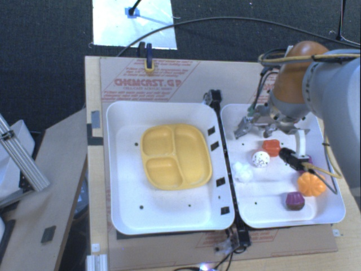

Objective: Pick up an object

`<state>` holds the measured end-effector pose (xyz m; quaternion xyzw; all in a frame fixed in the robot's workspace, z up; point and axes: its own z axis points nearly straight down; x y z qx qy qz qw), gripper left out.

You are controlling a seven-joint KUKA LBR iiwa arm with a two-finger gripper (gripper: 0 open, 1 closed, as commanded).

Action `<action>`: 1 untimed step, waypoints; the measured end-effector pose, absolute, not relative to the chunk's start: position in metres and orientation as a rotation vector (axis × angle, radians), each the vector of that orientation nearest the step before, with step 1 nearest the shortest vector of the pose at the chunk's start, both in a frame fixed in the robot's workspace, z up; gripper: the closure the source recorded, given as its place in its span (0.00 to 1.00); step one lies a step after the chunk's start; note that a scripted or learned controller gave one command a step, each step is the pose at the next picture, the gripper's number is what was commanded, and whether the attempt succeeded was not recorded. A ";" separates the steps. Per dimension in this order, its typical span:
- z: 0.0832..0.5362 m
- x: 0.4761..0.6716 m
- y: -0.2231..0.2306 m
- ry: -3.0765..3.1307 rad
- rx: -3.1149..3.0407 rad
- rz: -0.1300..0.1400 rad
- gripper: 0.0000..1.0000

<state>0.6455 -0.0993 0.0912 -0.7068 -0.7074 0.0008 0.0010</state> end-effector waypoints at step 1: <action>0.106 0.648 -0.100 -2.224 -2.224 -0.005 1.00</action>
